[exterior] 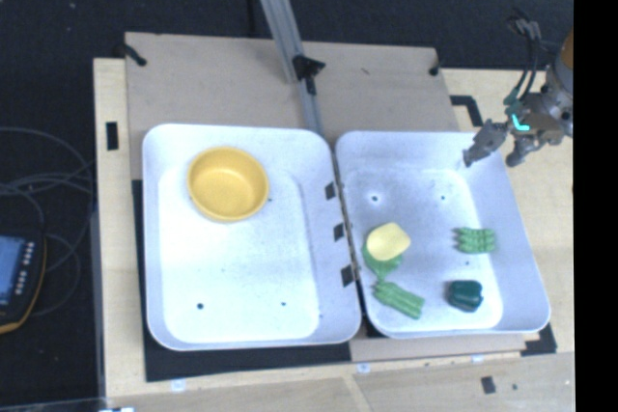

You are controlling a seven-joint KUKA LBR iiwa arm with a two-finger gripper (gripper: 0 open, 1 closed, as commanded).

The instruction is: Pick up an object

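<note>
The pincer point(502, 150) hangs at the upper right corner of the right bin point(425, 164), over its rim; its two dark fingers point(480, 148) stand apart with a clear gap between them, and nothing sits in that gap; above them the grey wrist point(543, 111) runs up toward the right edge of the view, with a small teal light on it.

Below the pincer and well apart from it, the right bin holds four things, all in its lower half; nearest is a pale green ridged piece point(474, 240) close to the right wall; below that lies a dark green pepper-like object point(464, 295) near the lower right corner; to the left, a yellow-green rounded object point(386, 243) rests near the divide between the bins; just under it a light green ribbed piece point(399, 300) lies tilted, close to the bin's lower edge; none of these touches the fingers.

Further left, the left bin point(232, 304) carries a yellow bowl point(228, 183), upright, in its upper left part; a grey metal pole point(275, 5) slants down from the top of the view to the gap between the bins; at the far left edge a handheld screen device point(17, 275) lies off the bench point(367, 77).
</note>
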